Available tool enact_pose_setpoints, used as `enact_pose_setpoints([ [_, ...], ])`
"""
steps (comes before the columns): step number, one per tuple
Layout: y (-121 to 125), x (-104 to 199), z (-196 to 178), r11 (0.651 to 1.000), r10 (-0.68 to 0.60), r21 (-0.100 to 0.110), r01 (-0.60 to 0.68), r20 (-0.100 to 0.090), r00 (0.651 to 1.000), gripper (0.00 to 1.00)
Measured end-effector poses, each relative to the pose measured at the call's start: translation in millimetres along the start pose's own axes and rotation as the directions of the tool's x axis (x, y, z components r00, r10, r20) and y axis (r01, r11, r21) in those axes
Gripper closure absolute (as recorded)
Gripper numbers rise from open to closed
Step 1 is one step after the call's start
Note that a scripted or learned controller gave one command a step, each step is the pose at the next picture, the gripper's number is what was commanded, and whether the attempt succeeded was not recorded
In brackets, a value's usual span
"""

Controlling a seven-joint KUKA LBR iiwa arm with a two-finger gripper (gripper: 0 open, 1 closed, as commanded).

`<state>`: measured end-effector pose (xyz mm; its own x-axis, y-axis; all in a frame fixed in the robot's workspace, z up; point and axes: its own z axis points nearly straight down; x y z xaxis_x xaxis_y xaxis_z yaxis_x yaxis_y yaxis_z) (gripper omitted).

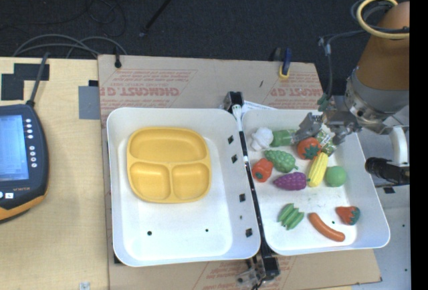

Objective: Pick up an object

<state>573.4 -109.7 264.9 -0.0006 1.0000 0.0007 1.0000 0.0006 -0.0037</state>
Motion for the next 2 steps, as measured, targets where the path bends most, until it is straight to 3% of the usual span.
enact_pose_setpoints([
  [1,-48,73,83,1.0,-0.004,0.013,0.004,-0.005,1.0,0.0],
  [2,-95,139,-68,1.0,-0.009,-0.012,0.009,-0.004,1.0,0.0],
])
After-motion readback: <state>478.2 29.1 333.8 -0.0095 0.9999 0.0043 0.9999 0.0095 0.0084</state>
